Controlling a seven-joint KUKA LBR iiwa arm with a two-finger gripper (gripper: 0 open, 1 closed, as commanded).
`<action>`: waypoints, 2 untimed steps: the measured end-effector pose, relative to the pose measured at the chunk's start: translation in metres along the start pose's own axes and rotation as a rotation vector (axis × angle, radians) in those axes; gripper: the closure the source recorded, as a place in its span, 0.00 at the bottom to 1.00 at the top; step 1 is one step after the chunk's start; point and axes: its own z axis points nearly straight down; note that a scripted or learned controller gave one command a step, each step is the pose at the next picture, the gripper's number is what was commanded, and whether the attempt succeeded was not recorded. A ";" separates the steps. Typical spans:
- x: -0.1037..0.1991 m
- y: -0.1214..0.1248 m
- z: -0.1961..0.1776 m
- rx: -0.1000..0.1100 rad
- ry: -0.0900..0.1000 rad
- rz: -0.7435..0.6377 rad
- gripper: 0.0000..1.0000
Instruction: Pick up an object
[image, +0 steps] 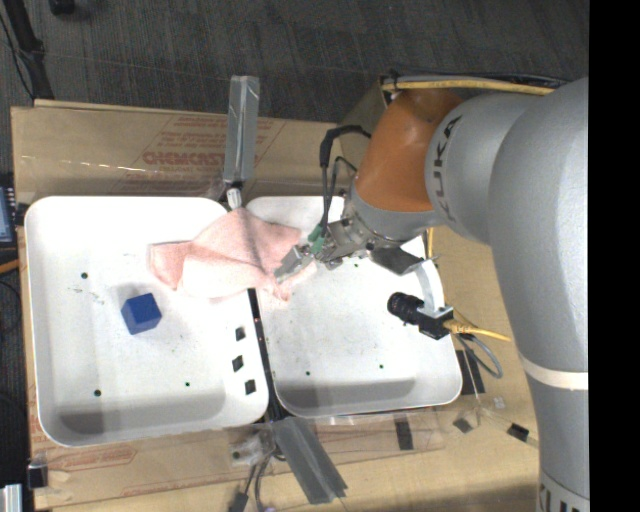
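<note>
Closest to where I'm standing, the bench (480, 450) is showing its bare tan top along the front edge, with a grey bracket (310, 462) jutting out beneath the seam between the two bins and a few small black bits lying loose toward the right. Just behind that, the left bin (60, 400) is sitting with a blue cube (141, 312) resting on its floor, left of centre and well apart from everything else. Beside it, the right bin (350, 395) is lying with its floor mostly bare, and a small black fitting with a yellow cable (420, 313) is hanging over its right side. Further back, a pink cloth (225, 255) is sprawling across the divider, most of it bunched in the left bin's rear and one corner draping over into the right bin. The gripper (305, 255) is pressing down right at that corner, touching the cloth's right edge; its fingers are looking drawn close together with a fold of pink fabric seemingly caught between them, though the tips are blurring into the cloth. The grey arm (520, 180) with its orange band (400, 150) is looming in from the right, and beyond it a grey upright post (240, 130) is standing against a sheet of cardboard (120, 150) at the back.
</note>
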 end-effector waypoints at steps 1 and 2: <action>-0.034 0.001 0.044 0.001 0.000 -0.019 0.00; -0.042 0.036 0.100 -0.004 -0.001 -0.115 0.00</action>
